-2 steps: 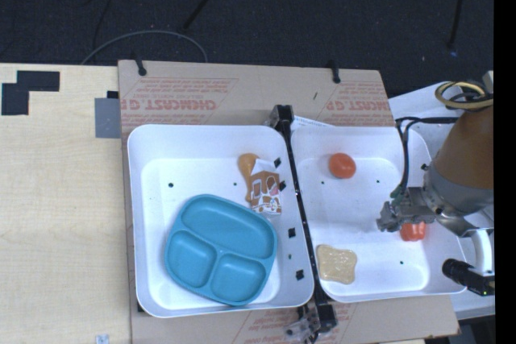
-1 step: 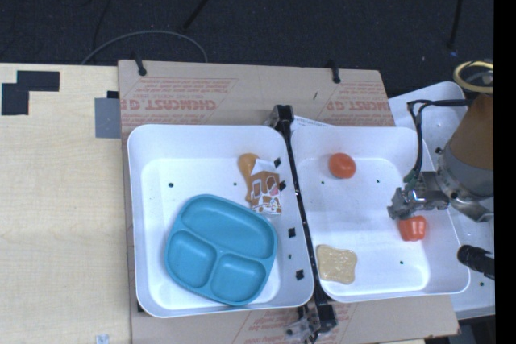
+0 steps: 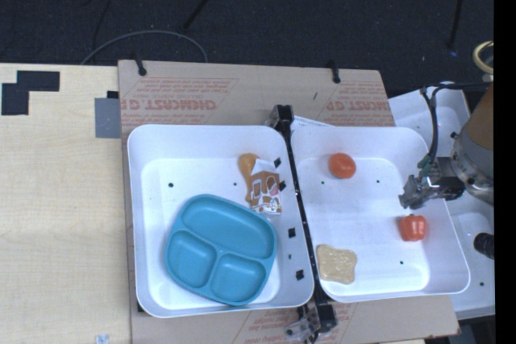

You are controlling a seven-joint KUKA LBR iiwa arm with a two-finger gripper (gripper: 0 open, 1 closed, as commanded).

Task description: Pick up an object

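Note:
In the right bin [image 3: 379, 286] lie three items. A round orange-red fruit [image 3: 342, 165] sits near the back. A small red pepper [image 3: 412, 227] rests by the right wall. A flat beige slice [image 3: 336, 263] lies at the front left corner. My gripper [image 3: 417, 194] hangs over the bin's right side, a little behind the red pepper and apart from it. Nothing shows in its grasp. The arm's wrist [image 3: 476, 161] reaches in from the right.
The left bin [image 3: 145, 173] holds a blue divided plate [image 3: 219, 248], a small brown-and-white packet [image 3: 264, 193] and an orange-brown piece [image 3: 247, 165]. A black divider [image 3: 292, 197] runs between the bins. Cables [image 3: 435, 125] trail by the right bin's back corner.

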